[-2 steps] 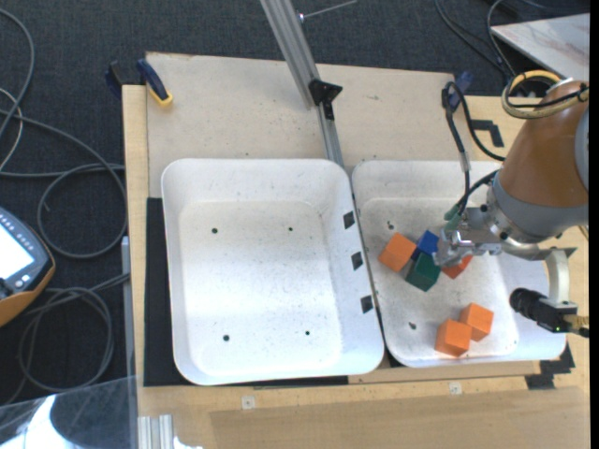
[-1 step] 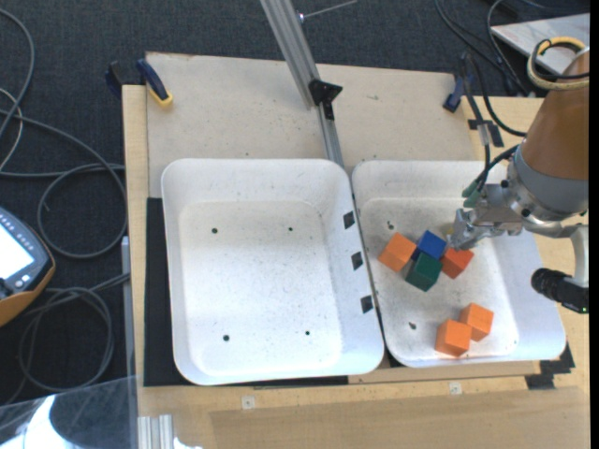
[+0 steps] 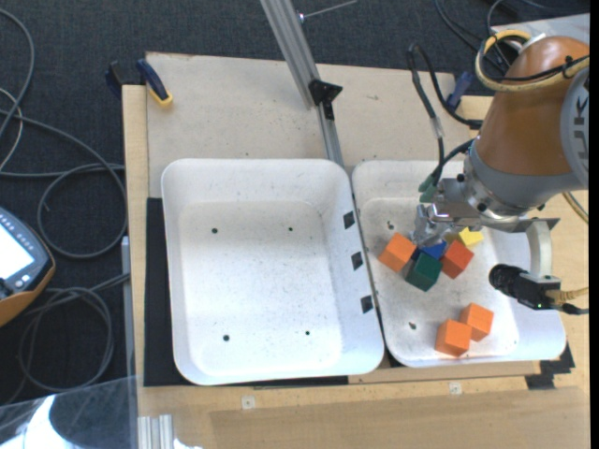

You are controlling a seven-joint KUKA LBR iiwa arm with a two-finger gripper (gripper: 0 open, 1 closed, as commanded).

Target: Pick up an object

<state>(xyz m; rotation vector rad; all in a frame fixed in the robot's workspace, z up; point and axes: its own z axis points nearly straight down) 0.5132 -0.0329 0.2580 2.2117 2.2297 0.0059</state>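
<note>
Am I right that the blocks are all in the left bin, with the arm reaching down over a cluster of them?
Not quite. The blocks are in the right bin, not the left bin, as the camera view shows. The rest holds: the gripper is down over a cluster of blocks, with two orange blocks lying apart nearer the front.

A plywood bench (image 3: 234,110) lies on dark carpet (image 3: 65,26) strewn with black cables (image 3: 56,171). A slanted aluminium bar (image 3: 290,40) crosses its far edge. A blue-and-yellow clamp (image 3: 153,80) grips the far-left corner; a device, perhaps a handheld controller (image 3: 17,262), lies left.
</note>
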